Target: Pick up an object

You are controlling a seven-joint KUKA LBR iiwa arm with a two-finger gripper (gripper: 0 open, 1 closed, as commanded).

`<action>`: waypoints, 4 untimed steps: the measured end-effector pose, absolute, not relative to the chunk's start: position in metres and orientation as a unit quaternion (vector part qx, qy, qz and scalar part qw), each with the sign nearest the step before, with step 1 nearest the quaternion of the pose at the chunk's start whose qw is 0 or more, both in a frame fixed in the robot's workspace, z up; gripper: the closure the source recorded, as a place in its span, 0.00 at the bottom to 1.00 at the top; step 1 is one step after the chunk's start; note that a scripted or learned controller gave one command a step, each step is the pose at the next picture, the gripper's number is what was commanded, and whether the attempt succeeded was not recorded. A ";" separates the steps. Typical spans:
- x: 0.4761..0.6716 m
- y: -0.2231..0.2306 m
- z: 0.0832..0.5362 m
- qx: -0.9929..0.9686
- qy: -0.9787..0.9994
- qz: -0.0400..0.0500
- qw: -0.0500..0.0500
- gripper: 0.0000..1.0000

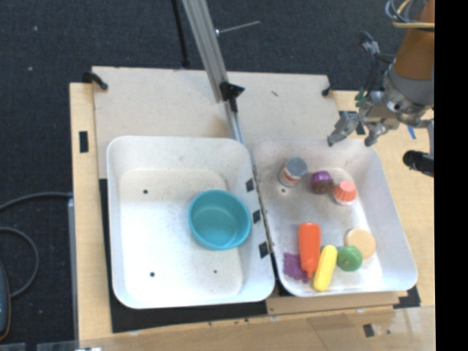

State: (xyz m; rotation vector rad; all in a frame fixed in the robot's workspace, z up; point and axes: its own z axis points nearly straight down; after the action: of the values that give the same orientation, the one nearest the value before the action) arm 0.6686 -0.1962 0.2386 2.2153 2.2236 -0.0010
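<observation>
Both bins are white with small dark specks. The bowl is blue. There is an orange carrot, a yellow banana, a green ball and a purple ball.

Left shallow white bin: held one round teal plastic bowl, upright, toward its right side.

Right shallow white bin: held a small grey-lidded cylindrical jar, a dark purple rounded piece and a pink-capped small piece in a row near the far wall; nearer the front, an orange cylindrical piece beside a yellow oblong piece, a flat purple scrap, a green round piece and a tan round piece.

Two-finger gripper: hung over the right bin's far right corner, fingers spread, nothing between them.

Slanted aluminium post: rose behind the bins.
</observation>
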 end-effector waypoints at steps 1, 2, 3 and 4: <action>0.668 -0.197 0.239 0.706 0.709 -0.001 0.002 0.00; 0.662 -0.197 0.180 0.707 0.707 -0.002 0.000 0.00; 0.660 -0.202 0.138 0.708 0.707 -0.002 0.000 0.00; 0.659 -0.204 0.099 0.708 0.707 -0.002 0.001 0.00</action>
State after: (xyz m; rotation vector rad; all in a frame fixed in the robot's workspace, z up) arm 0.6590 -0.2038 0.0991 2.2223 2.2190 -0.0058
